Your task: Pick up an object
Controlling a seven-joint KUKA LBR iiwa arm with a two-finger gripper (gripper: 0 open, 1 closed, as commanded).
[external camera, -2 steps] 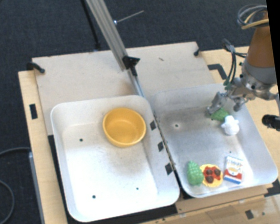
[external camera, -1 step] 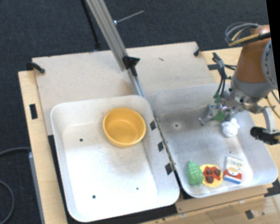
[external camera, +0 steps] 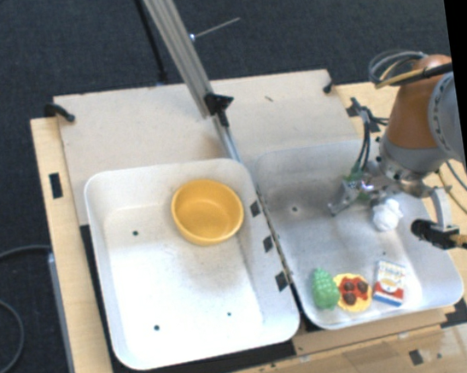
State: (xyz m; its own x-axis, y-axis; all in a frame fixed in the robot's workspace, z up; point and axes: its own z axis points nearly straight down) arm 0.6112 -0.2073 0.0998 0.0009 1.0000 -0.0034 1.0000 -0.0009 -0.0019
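My gripper [external camera: 342, 201] hangs low over the middle of the right bin [external camera: 302, 180], its grey fingers pointing left toward the bin floor. A white ball [external camera: 384, 217] lies just right of the gripper, beside the wrist. Along the right bin's front edge lie a green toy [external camera: 324, 288], a red and yellow toy [external camera: 353, 291] and a small white, red and blue box [external camera: 390, 282]. A yellow bowl [external camera: 208, 211] sits at the back of the left bin [external camera: 149, 322]. I see nothing between the fingers.
A metal pole [external camera: 185, 54] slants up from the bench behind the bins. Black clips [external camera: 268, 245] sit on the divide between the bins. The arm's orange band [external camera: 413, 117] stands over the right bin's right side.
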